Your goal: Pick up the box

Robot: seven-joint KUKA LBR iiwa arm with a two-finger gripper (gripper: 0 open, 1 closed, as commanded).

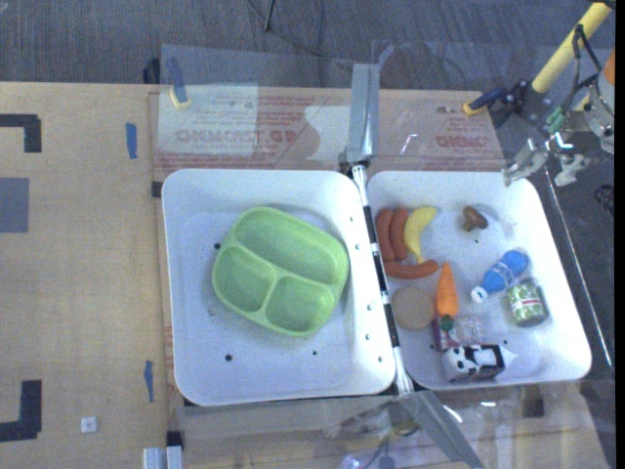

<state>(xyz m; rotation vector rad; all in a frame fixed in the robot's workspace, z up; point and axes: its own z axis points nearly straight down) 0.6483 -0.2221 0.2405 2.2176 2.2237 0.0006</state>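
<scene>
box lying at the right bin's near edge, crowded by carrot | claw hovering above the far corner, we are judging approach unstarted | we cannot tell claw's state

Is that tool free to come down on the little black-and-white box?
Probably yes. The box lies uncovered near the right bin's front edge, with a carrot close beside it, and the tool hangs over the bin's far corner.

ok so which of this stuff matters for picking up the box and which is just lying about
For the job: black-and-white box, tool.
Lying about: green plate, banana, carrot, blue bottle, green jar, sausages.
</scene>
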